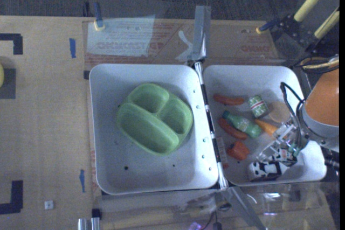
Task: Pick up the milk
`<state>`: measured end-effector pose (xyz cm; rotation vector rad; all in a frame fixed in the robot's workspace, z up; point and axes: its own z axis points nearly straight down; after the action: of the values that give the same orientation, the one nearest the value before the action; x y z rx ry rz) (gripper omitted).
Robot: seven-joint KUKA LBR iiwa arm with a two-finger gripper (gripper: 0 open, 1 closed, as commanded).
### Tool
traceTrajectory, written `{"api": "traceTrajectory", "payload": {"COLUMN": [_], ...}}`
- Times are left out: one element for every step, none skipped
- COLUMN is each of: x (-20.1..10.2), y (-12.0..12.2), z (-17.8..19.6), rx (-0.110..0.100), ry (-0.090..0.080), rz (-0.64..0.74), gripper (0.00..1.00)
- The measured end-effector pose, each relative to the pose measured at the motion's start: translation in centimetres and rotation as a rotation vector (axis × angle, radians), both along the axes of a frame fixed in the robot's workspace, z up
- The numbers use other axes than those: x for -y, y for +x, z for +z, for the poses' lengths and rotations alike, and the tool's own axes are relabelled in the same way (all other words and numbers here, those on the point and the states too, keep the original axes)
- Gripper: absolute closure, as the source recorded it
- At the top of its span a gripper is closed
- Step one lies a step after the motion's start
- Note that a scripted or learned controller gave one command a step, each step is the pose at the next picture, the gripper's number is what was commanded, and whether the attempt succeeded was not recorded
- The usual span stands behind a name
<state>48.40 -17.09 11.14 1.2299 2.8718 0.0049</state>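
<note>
**Gripper low over the milk in the right bin's near corner**

The milk [265,169], a small white carton with black cow patches, lies on its side on the floor of the right bin [307,79], close to the near wall and toward the near right corner. The gripper [284,144] sits just above and to the right of it, hung with wires and small parts; whether it is apart, together, or touching the carton cannot be told from this view.

Around the middle of the same bin lie a green bottle [242,123], a small green-and-white can [258,106], a red sausage [229,99] nearer the far wall, an orange carrot [266,127] just beside the bottle, and a red-orange piece [237,150] just left of the milk.

The left bin [108,169] carries a green divided plate [154,118], lying tilted across its centre. Both bins rest on the wooden bench [43,132].
</note>
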Motion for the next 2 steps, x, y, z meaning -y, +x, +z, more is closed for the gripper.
{"api": "traceTrajectory", "payload": {"x": [-0.1,1.6], "y": [0.0,-0.3], "z": [0.9,0.7], "rx": [0.001,-0.011], "ry": [0.001,0.002], "rz": [-0.001,0.087], "gripper": [1.0,1.0]}}
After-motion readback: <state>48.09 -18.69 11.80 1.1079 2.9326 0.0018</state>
